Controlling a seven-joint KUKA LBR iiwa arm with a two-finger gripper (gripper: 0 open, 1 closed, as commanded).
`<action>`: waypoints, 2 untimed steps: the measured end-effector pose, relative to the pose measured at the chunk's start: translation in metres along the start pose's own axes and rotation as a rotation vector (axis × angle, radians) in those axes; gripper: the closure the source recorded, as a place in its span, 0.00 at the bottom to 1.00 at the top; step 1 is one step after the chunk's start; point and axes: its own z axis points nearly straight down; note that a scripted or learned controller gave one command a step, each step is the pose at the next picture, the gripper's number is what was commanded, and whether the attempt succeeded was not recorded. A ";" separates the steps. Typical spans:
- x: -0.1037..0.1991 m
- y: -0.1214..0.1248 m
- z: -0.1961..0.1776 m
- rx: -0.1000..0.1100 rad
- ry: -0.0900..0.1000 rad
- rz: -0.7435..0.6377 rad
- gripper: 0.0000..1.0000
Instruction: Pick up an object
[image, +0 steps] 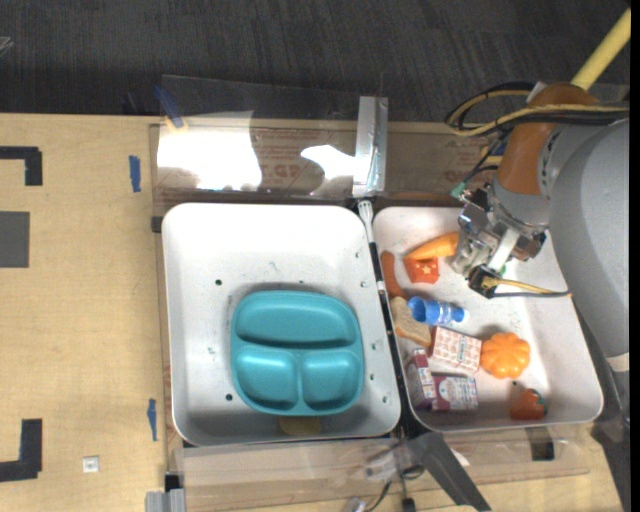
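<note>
1. Tray (296, 350), teal and three-sectioned, lies in your left bin (190, 240).
2. Right bin (572, 340) holds a blue bottle (436, 313), small cartons (455, 352) and an orange pumpkin (504, 355).
3. Your gripper (478, 262) hangs over that bin's far end, just right of an orange wedge (433, 246); you cannot tell its grip.

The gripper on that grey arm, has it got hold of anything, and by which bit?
Cannot be told. The gripper sits in the right bin, just beside the orange carrot-like toy, but no object shows between its fingers.

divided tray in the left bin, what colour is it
Teal, plain; the camera view shows the divided plastic tray best.
</note>
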 end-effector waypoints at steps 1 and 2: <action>0.024 -0.032 0.000 -0.020 0.025 0.454 1.00; 0.015 -0.033 0.000 -0.005 0.004 0.464 0.00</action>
